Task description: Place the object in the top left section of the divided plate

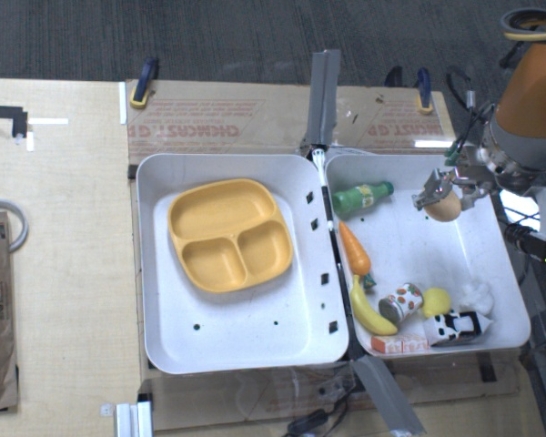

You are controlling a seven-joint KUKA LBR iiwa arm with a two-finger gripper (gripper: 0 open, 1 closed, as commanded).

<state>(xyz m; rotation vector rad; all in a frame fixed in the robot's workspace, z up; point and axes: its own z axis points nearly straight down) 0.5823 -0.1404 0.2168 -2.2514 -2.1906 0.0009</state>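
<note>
Two white bins sit side by side on the bench. The left bin (159,271) holds a big yellow plate (229,234) with three parts. One long part runs along the plate's 11 o'clock side, and two smaller parts sit toward 5 o'clock. All three parts have nothing in them.

The right bin (500,271) holds the small things. My arm (528,98) comes in from 3 o'clock, grey with an orange band. My gripper (441,198) is over the right bin, near its 1 o'clock corner. A small round tan thing (444,209) sits between my fingers, and they are closed on it. I cannot tell what kind of thing it is. It is well apart from the plate, which lies at 9 o'clock from it, past the wall between the bins.

A green bottle (361,197) lies on its side at the bin's 11 o'clock corner, near my gripper. A carrot (354,248) lies just below the bottle, toward 6 o'clock. A banana (369,309) curves along the 7 o'clock side, just below the carrot's green end. A small can (401,302) lies just beside the banana. A lemon (436,300) sits at 3 o'clock from the can. A black and white toy (457,326) sits just below the lemon, near the bin's 5 o'clock corner.
</note>
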